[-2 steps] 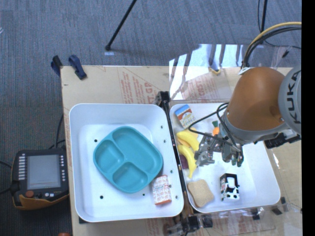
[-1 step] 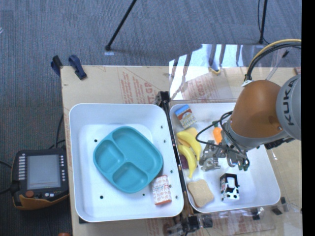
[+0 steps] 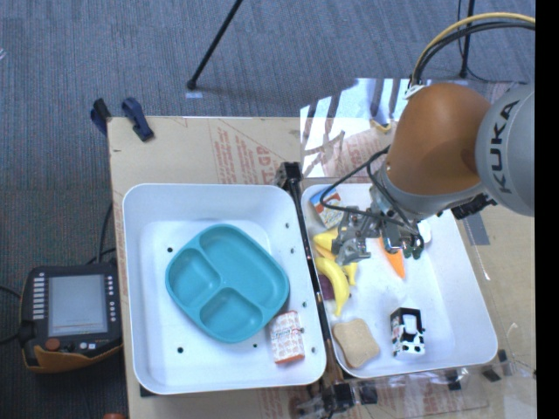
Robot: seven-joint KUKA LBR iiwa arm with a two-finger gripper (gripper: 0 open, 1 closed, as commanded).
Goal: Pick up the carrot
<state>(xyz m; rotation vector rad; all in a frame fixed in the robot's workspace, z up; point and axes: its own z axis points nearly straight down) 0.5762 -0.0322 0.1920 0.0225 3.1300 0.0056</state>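
Our tool (image 3: 377, 241) hangs low in the right bin (image 3: 463, 321), and we cannot tell how it is set. The carrot (image 3: 396, 261) lies in that bin just right of the tool, with bananas (image 3: 335, 273) to the left and bread (image 3: 355, 342) and a cow toy (image 3: 406, 333) nearer the front. A teal plate (image 3: 227, 282) and a snack packet (image 3: 286, 337) sit in the left bin (image 3: 144, 321).

Orange carrot (image 3: 397, 263), teal plate (image 3: 227, 282), yellow banana (image 3: 334, 273).
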